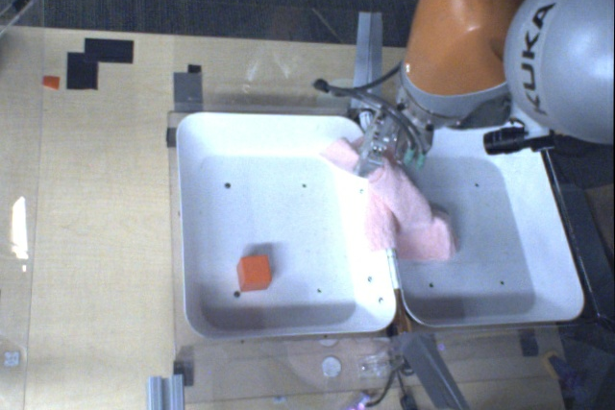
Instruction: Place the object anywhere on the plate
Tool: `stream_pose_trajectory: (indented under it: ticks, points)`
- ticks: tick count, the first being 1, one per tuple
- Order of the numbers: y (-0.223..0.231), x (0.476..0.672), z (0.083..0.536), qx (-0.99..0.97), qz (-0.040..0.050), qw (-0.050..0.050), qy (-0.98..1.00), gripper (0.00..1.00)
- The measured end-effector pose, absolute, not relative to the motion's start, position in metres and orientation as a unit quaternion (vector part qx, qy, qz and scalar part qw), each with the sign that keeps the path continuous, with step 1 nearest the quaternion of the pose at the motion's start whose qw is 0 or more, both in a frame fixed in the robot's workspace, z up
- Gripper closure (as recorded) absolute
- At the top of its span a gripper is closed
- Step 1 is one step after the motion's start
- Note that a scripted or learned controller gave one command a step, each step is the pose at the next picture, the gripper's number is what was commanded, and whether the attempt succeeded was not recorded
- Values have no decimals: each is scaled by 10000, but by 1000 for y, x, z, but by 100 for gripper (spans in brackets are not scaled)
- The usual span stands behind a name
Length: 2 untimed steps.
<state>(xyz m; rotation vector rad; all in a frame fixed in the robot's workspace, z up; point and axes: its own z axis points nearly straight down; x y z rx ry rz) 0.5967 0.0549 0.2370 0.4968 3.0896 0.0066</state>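
Note:
A pink cloth (pixel 402 211) hangs over the shared edge of the two bins. Its upper corner is pinched in my gripper (pixel 381 149), and its lower end rests on the floor of the right bin (pixel 504 235). The gripper is shut on that corner, just above the inner top corner of the left bin (pixel 274 197). The grey arm with its orange band comes down from the upper right and hides the right bin's back part. A small orange cube (pixel 255 273) lies in the left bin near its front.
The wooden bench (pixel 96 206) extends to the left of the bins, with black markers (pixel 96 60) and a small red square (pixel 50 83) at its far left. Metal brackets (pixel 188 89) stand at the bin corners.

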Motion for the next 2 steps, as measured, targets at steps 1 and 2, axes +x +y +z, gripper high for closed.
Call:
stream_pose_trajectory:
  ticks: [1, 2]
  points:
    - [99, 575, 229, -8, 19, 55, 10000, 100]
    - [99, 575, 230, -7, 20, 58, 10000, 0]
